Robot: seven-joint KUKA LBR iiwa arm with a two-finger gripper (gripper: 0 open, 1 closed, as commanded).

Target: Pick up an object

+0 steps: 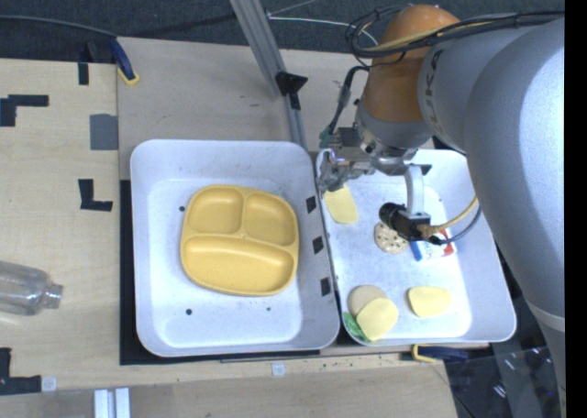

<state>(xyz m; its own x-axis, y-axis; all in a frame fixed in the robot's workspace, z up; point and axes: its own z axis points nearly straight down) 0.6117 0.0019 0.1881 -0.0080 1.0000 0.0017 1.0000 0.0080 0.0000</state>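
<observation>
The right bin (pixel 459 178) holds several small items. A pale yellow wedge (pixel 341 207) lies at its upper left, and a speckled cookie (pixel 389 239) sits mid-bin beside a small blue and red piece (pixel 426 247). A yellow oval (pixel 429 301), a tan round piece (pixel 365 296) and a yellow-green piece (pixel 378 317) lie near the front. My gripper (pixel 334 169) hangs at the bin's upper left corner, just above the yellow wedge. A black part of the arm (pixel 396 216) sits over the cookie.
The left bin (pixel 156 178) carries a yellow divided plate (pixel 240 238). A slanted metal pole (pixel 252 22) ends near the bins' shared upper edge. A clear bottle (pixel 23 290) lies on the bench at far left. The grey arm (pixel 514 132) covers the right side.
</observation>
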